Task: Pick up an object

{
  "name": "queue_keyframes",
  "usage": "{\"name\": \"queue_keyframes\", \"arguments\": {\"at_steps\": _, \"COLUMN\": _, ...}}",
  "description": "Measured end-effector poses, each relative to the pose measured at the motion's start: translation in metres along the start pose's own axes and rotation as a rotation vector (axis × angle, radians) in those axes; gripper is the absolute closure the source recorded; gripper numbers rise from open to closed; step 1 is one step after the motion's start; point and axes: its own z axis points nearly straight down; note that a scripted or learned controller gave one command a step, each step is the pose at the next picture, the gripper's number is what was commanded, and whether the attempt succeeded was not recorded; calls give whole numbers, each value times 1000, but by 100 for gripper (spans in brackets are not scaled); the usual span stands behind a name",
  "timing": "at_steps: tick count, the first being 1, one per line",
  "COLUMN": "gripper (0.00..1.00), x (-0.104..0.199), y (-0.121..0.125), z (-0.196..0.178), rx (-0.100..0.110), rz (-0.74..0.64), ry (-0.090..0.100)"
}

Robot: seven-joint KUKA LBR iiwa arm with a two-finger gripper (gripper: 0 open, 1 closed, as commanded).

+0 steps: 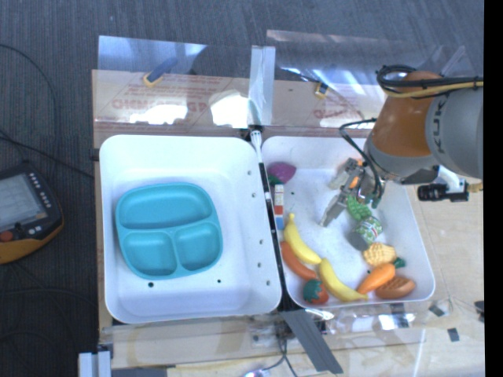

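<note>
My gripper point(349, 210) hangs low over the middle of the right bin point(314, 159), its fingers spread apart and open. A small green leafy toy point(359, 208) lies just by the right finger point(371, 197), not clearly clasped. Below it is a green-and-white piece point(368, 228), then a yellow corn cob point(380, 254). Two bananas point(299, 242) point(338, 282) run along the bin's left and front, beside an orange sausage-like piece point(292, 261). A carrot point(376, 277), a brown piece point(395, 287), a strawberry point(314, 291) and a purple item point(281, 170) also lie in the bin.
The left bin point(118, 159) holds a blue sectioned plate point(167, 230). A divider wall point(267, 203) separates the bins. The arm's orange band point(401, 124) stands over the right bin's far right corner. A handheld pendant point(23, 206) rests on the floor at left.
</note>
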Motion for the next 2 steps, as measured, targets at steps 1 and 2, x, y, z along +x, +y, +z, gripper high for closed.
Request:
{"name": "queue_keyframes", "arguments": {"at_steps": 1, "gripper": 0, "x": -6, "y": 19, "z": 0, "rx": 2, "rz": 150, "ry": 4}}
{"name": "queue_keyframes", "arguments": {"at_steps": 2, "gripper": 0, "x": 30, "y": 33, "z": -1, "rx": 0, "rz": 243, "ry": 1}}
